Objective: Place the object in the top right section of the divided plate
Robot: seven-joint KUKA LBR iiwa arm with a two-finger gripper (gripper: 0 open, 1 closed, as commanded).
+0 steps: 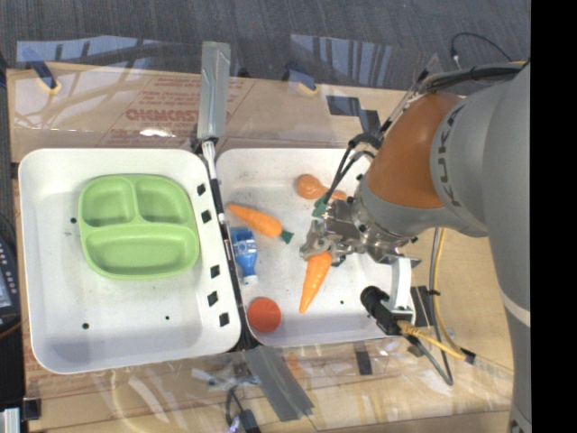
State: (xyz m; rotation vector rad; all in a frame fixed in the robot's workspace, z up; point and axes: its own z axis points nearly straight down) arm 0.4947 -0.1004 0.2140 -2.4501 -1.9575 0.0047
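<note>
You have the green divided plate (140,225) lying in the left bin (54,332), with none of the toy food in its sections. The arm (424,165) reaches over the right bin (297,162), and its gripper (326,242) sits right at the thick top end of a carrot (314,282) that points away from the plate's side toward the near rim. You cannot tell whether the fingers are spread or closed, nor whether they actually pinch that carrot. Between this carrot and the plate lies a second carrot (256,220) with a green tip, and just below it a blue packet (244,253). An orange ball (264,315) rests near the bin's near edge. A peach-coloured round piece (309,186) sits beside the arm.
</note>
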